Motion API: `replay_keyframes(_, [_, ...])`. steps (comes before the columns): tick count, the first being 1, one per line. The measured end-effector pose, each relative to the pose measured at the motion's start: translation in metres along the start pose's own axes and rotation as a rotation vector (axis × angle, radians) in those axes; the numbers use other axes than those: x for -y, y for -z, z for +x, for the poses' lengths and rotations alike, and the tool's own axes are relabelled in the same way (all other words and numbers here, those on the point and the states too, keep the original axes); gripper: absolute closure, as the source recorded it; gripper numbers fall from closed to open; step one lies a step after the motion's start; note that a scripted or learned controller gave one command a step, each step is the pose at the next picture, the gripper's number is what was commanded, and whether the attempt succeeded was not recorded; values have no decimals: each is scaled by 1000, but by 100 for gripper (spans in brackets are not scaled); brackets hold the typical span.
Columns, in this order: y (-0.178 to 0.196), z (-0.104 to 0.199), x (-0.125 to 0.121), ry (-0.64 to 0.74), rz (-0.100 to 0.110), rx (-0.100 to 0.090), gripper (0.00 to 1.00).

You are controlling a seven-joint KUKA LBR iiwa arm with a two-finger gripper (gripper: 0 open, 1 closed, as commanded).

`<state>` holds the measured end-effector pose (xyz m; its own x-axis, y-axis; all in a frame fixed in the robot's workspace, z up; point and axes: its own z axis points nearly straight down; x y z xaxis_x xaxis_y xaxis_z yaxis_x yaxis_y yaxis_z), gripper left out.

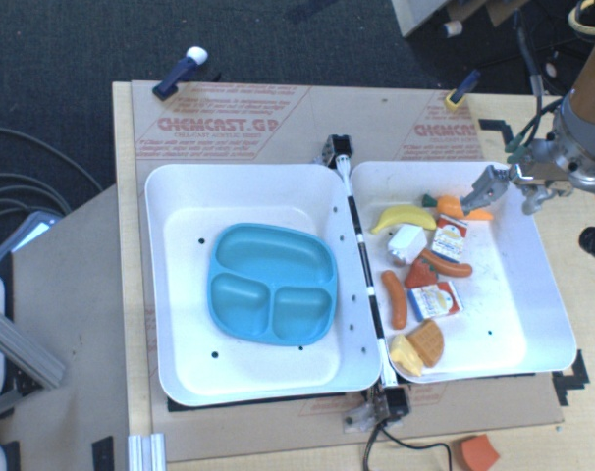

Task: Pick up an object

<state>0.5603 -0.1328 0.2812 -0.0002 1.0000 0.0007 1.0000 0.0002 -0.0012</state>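
Note:
The right bin (pixel 533 302) holds several toy foods. A yellow banana (pixel 404 218) lies beside a white block (pixel 407 240). An orange piece (pixel 452 205) sits at the top of the pile, with a red and white carton (pixel 452 234) just below it. Further down are two sausages (pixel 397 299) (pixel 447 266), a second carton (pixel 437 301) and a brown cracker (pixel 427 340). My gripper (pixel 511 192) hovers over the bin's upper right part. It is open, with nothing between its fingers. Its left finger (pixel 484 186) hangs just right of the orange piece.
A blue compartment plate (pixel 273 283) lies in the left bin (pixel 170 263). A black clip (pixel 337 149) joins the two bins at the back. An orange block (pixel 477 451) lies on the bench in front. Cables hang at the upper right.

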Motion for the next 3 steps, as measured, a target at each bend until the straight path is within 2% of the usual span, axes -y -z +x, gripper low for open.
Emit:
replay_keyframes(1, [-131, -25, -78, 0, 0, 0, 0])
replay_keyframes(2, [-197, -35, -106, 0, -2, 1, 0])
replay_keyframes(3, [-186, -35, -107, 2, -3, 2, 100])
